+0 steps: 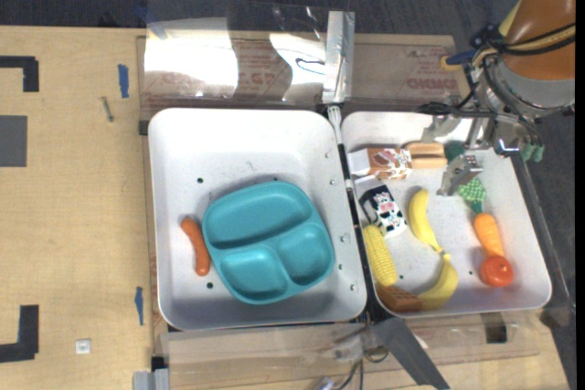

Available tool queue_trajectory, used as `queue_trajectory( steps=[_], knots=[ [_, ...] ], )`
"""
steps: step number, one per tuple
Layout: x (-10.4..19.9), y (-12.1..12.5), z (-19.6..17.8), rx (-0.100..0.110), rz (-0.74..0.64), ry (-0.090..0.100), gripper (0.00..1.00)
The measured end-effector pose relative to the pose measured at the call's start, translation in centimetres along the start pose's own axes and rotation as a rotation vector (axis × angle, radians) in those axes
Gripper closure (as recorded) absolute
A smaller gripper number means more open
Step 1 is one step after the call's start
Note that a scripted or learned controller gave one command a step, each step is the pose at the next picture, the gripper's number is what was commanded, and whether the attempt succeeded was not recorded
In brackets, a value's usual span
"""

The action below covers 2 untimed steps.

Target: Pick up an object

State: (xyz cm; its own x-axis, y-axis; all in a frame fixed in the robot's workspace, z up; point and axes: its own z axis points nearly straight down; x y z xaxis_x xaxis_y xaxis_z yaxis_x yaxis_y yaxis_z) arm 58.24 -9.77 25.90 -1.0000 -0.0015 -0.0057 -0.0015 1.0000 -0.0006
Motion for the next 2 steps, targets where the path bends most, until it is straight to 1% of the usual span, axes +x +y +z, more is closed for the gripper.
queue_trajectory(
  steps=[1,2],
  knots=[
    [2.6,-1.7,15.7,-0.001,0.188,0.012,0.00],
    [4.0,-0.3,16.9,0.002,0.226,-0.007,0.00]
  ],
)
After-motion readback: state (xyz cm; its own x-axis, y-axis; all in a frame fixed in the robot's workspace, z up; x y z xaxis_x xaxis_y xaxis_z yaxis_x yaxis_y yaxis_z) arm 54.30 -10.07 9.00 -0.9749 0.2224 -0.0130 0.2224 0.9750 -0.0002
